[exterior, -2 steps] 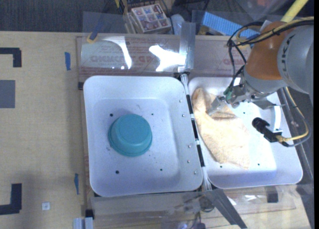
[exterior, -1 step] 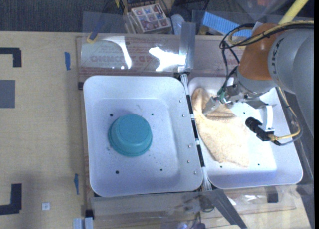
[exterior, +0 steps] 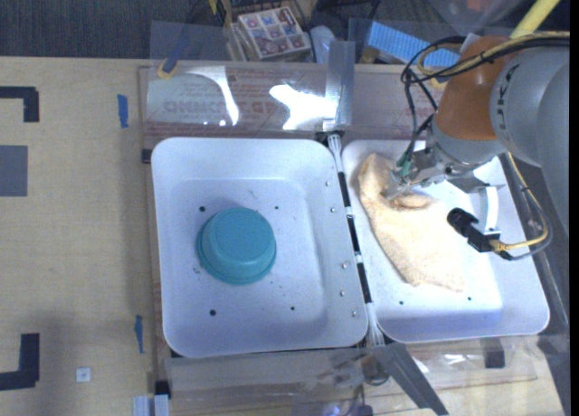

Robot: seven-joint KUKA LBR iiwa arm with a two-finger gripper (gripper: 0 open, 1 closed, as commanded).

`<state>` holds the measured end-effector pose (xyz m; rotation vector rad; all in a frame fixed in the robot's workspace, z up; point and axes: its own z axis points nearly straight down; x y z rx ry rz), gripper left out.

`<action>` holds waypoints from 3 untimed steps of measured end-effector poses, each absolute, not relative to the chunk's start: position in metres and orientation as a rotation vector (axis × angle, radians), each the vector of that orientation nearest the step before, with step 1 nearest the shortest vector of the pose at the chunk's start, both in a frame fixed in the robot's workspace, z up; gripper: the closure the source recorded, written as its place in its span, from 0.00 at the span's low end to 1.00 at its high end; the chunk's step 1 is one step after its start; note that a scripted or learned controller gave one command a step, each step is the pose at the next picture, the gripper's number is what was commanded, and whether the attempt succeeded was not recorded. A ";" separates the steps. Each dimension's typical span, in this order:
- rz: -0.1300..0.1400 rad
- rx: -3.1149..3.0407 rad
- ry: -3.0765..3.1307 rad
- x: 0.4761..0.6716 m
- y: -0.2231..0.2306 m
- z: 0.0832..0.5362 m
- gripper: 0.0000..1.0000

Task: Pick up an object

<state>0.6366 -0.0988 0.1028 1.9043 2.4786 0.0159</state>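
The two-finger gripper (exterior: pixel 404 180), clenched or not I cannot tell, is sitting on the far end of the limp cream cloth (exterior: pixel 423 244) in the right white bin (exterior: pixel 529 315), probably risking a thin fold slipping free.

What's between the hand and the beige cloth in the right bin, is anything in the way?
Nothing visible. The hand is right over the upper end of the beige cloth in the right bin. The teal bowl sits apart in the left bin.
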 end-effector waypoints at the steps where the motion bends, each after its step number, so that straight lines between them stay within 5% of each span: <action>1: 0.015 1.904 2.479 0.637 -0.099 0.103 0.00; 2: 0.019 1.902 2.473 0.638 -0.100 0.114 1.00; 3: 0.002 1.906 2.493 0.612 -0.079 0.186 1.00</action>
